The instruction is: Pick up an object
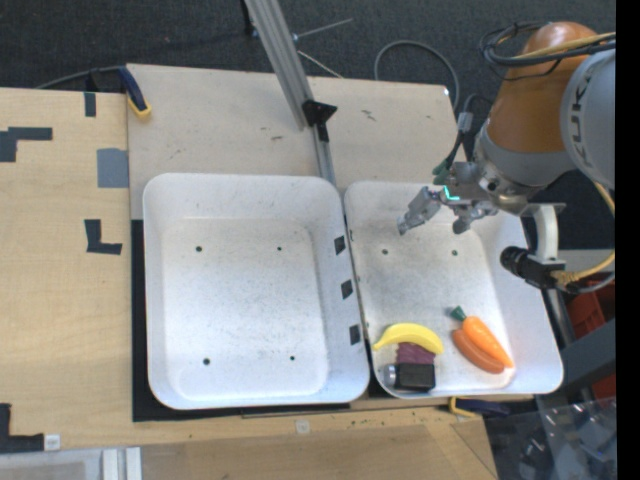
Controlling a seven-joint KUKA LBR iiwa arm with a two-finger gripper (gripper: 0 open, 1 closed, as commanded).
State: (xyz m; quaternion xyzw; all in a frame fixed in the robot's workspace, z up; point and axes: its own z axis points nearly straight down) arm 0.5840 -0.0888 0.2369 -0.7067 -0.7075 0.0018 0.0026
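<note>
Three toys crowd the right bin's (520,268) near edge: a banana (408,337), a carrot (481,344) lying slantwise with leaf end toward 11 o'clock, and a dark block (415,373) touching the banana. The hand (437,215), fingers apart and holding nothing, hangs at the bin's far end; all lie toward 6 o'clock, path unobstructed.

The grey arm with its orange band (545,78) reaches in from the right, wrist bent downward. Its two-fingered metal hand (436,216) hangs low, fingers (417,214) spread apart and angled down to the left, nothing between them.
</note>
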